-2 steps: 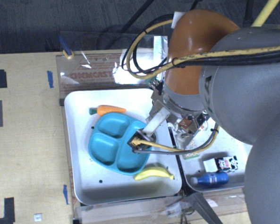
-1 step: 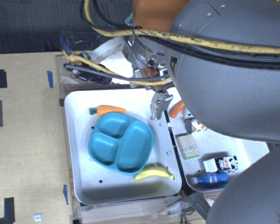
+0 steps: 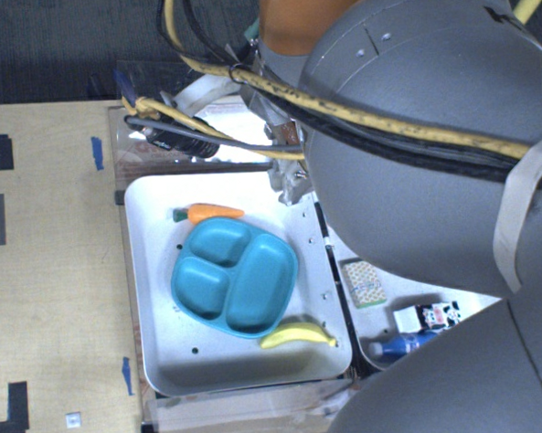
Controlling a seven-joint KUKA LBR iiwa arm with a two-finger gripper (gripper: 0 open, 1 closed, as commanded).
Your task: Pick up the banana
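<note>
Banana is lying flat in the left bin, against its near edge by the right corner, touching the blue divided plate. Pincer is hanging over the bin's far right corner, well apart from it; whether clenched or released, cannot tell.

A shallow white bin of smooth plastic with a slightly glossy sheen is seen. A sky-blue divided plate of smooth, semi-matt plastic is carried in it. By the bin's near edge, a small yellow banana with a glossy, plastic-like skin is shown; near its far edge, an orange carrot looks similarly smooth. The pale bench top appears as matt wood. The grey arm casing is smoothly finished, faintly satin.
</note>
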